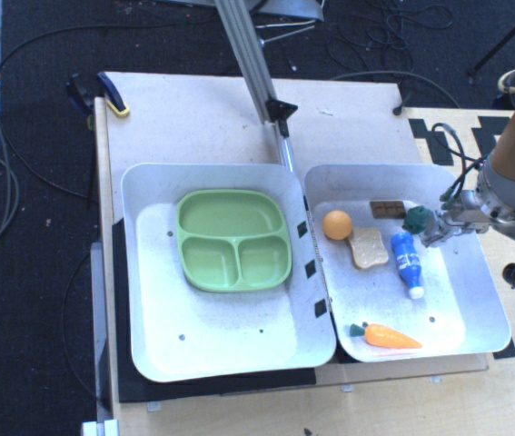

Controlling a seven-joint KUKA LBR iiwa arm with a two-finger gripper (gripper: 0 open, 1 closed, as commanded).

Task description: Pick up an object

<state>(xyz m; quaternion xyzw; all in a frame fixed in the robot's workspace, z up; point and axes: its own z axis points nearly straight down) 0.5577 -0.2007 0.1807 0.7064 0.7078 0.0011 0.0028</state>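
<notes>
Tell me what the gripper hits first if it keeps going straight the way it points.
Likely the dark green object, right ahead of the gripper, which points left across the right bin. The brown block lies beyond. Height is unclear.

- You see a green divided plate (235,241) in the left bin (148,334).
- In the right bin (475,316) lie an orange ball (337,224), a tan slice (368,248), a blue bottle (407,263) and a carrot (390,337).
- The tool (437,228) hovers just beside the bottle's top end.

place: robotics lab | evidence: loose cables (30,162) on dark floor; metal stand (248,44); bench (239,121)
</notes>
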